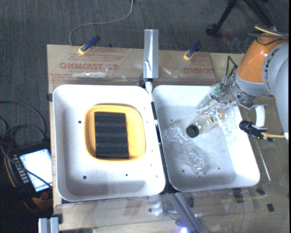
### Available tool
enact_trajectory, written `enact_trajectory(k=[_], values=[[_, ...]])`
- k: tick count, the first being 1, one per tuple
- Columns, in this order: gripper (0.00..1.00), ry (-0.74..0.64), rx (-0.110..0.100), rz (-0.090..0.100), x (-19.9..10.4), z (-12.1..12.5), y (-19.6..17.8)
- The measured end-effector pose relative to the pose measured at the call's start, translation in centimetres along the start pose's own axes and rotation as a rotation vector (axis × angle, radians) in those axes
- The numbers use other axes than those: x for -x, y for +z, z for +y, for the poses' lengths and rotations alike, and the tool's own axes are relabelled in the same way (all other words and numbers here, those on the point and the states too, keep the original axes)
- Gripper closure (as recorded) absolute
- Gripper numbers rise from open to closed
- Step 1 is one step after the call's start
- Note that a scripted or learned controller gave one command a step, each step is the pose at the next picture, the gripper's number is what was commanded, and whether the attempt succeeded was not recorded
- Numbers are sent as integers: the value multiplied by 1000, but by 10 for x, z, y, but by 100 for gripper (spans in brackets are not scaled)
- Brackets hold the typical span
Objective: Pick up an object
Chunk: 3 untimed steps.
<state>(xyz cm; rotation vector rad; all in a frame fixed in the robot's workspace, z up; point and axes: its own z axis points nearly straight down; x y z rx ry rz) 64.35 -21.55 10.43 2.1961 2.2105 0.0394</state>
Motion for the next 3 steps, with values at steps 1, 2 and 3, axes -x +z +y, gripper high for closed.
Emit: enact_trajectory(k=[1, 2, 3], values=[[0, -247, 7, -10, 2, -39, -3], [0, -372, 4, -15, -33, -62, -1], [100, -375, 7, -9, -37, -60, -9]])
